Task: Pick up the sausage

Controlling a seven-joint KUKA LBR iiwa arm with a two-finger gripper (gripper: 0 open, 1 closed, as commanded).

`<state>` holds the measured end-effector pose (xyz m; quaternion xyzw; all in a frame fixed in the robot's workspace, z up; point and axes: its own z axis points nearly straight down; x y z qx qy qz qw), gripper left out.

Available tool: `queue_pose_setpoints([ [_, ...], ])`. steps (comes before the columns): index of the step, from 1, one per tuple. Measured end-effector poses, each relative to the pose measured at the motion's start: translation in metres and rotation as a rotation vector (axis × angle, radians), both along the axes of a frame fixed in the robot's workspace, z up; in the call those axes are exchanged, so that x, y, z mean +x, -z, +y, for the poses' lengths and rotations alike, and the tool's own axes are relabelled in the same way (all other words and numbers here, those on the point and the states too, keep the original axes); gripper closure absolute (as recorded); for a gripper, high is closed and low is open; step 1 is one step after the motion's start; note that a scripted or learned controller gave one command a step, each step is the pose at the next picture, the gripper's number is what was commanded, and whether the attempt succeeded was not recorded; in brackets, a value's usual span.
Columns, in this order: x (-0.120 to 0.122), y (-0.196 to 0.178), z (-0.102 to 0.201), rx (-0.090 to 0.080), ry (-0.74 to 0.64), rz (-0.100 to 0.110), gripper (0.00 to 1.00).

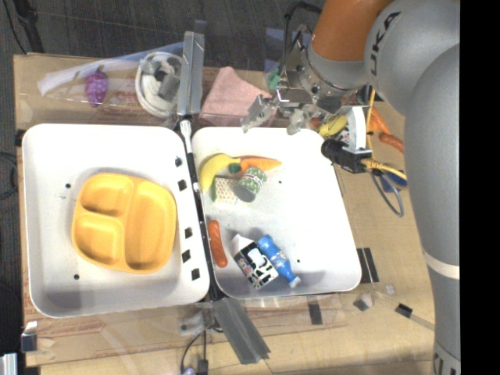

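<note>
While the sausage [216, 243] lies untouched by the right bin's [344, 233] near-left wall, the fingers [254, 117] are held open at its far edge

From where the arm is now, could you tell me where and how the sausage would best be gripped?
Probably at its middle, from straight above. The sausage lies flat and lengthwise along the right bin's left wall, so the fingers should close across its narrow width. The wall crowds its left side, and the black-and-white carton sits close on its right.

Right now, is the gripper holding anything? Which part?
Nothing. The open gripper hangs above the right bin's far edge; the sausage lies untouched by the near-left wall.
</note>
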<state>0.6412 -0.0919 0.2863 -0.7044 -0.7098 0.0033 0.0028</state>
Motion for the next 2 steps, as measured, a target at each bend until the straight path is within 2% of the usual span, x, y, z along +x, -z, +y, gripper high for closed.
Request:
queue_pose_setpoints([
  [1, 0.001, -0.007, 0.001, 0.001, -0.006, 0.006, 1.0],
  [2, -0.003, 0.153, -0.028, 0.002, -0.158, 0.0, 1.0],
])
